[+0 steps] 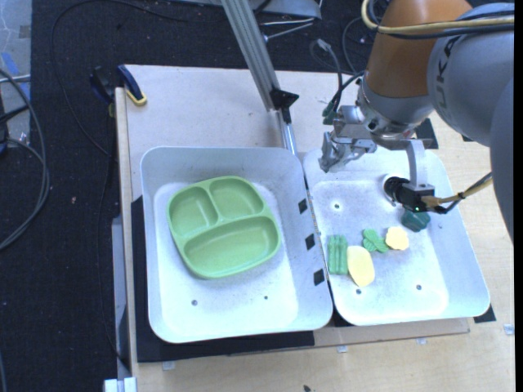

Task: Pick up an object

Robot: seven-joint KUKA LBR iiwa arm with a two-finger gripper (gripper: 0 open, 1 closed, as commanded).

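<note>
Toy food pieces — a yellow piece (360,265), a green strip (336,253), a small leafy green bit (374,240) — lie clustered in my right bin (458,288). The gripper (337,155) hangs above that bin's far edge, well apart from them; I can't tell its opening. Left bin (163,300) holds a green divided plate (223,225).

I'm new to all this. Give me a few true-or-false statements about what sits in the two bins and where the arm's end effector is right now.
1. A green divided plate lies in the left bin. True.
2. The right bin holds several small objects. True.
3. The plate carries a yellow piece. False: the yellow piece lies in the right bin.
4. The end effector is above the left bin's centre. False: it is at the right bin's far edge.
5. The plate has three compartments. True.
</note>
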